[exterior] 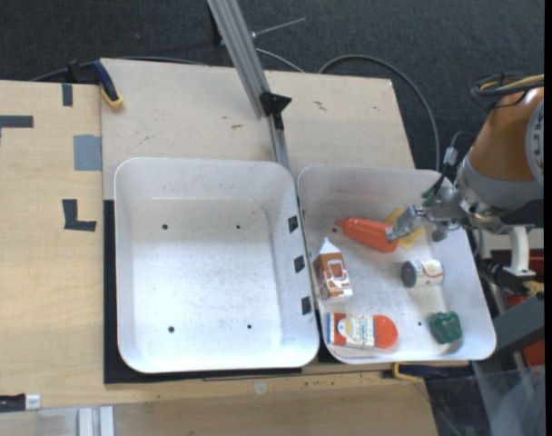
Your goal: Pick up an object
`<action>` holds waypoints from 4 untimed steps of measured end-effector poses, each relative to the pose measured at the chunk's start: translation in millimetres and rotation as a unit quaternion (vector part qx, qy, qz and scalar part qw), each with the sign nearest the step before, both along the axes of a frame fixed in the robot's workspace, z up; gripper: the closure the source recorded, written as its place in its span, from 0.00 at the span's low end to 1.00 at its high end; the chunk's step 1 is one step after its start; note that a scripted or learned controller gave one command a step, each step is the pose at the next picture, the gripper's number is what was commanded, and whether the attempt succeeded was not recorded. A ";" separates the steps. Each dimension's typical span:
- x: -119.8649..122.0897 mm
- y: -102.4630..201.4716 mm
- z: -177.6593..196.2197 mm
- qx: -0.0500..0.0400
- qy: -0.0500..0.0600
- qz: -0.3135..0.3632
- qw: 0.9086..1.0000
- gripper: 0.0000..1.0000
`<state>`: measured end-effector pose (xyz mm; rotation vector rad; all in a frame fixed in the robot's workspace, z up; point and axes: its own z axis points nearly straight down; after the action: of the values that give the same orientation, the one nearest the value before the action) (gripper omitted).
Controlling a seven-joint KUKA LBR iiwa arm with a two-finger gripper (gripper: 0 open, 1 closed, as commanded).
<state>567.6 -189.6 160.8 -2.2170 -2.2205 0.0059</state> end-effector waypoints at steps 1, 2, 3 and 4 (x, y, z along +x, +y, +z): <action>-2.8 -0.6 -43.9 0.000 0.000 0.000 1.000 0.00; -3.0 -0.1 -73.3 -0.001 -0.002 0.000 1.000 0.00; -2.6 0.5 -62.1 0.000 -0.002 0.001 1.000 1.00; -2.3 -4.6 0.0 -0.001 -0.005 0.000 1.000 1.00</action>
<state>565.3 -194.2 160.8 -2.2239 -2.2258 -0.0029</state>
